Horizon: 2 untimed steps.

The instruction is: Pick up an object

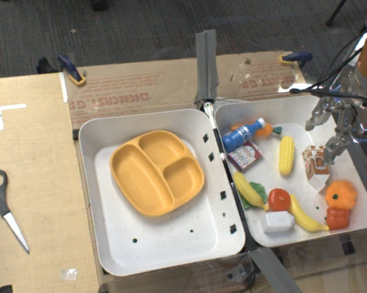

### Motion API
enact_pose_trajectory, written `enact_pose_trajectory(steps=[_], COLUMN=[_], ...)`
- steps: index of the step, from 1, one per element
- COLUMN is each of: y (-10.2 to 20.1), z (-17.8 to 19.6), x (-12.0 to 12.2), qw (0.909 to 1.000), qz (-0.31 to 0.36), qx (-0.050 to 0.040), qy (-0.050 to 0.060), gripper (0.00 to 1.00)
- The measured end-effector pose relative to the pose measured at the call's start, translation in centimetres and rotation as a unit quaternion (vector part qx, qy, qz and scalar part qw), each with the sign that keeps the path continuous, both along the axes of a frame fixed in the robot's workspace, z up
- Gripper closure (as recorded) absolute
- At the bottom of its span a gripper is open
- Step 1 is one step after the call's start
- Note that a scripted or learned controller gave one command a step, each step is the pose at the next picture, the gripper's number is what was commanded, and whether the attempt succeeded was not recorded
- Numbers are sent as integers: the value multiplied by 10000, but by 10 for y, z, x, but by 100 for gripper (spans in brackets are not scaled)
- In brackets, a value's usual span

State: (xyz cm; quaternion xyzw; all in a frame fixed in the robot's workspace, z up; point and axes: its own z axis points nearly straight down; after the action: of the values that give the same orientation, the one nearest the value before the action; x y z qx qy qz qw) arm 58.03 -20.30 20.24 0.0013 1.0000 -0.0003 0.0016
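Snack packet (315, 161) lies by the right bin's (284, 100) right wall; the gripper (328, 133), fingers spread, hovers above it, pre-grasp: descend, then close

a small white-and-brown printed carton (315, 163) lies tilted in the right bin, just below and left of the claw (325, 133).

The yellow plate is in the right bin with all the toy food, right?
Not quite. The camera view shows the plate alone in the left bin. The toy food, like the corn and the banana, is in the right bin.
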Motion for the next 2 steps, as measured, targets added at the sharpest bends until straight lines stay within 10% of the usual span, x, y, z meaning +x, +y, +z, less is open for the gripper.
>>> enact_pose_trajectory(steps=[1, 2], y=[-6, 64], z=[-110, -110], x=[-62, -9], qw=[9994, 9976], qz=[-360, -694], qx=[-2, 8], qy=[-2, -1], gripper=[0, 0])
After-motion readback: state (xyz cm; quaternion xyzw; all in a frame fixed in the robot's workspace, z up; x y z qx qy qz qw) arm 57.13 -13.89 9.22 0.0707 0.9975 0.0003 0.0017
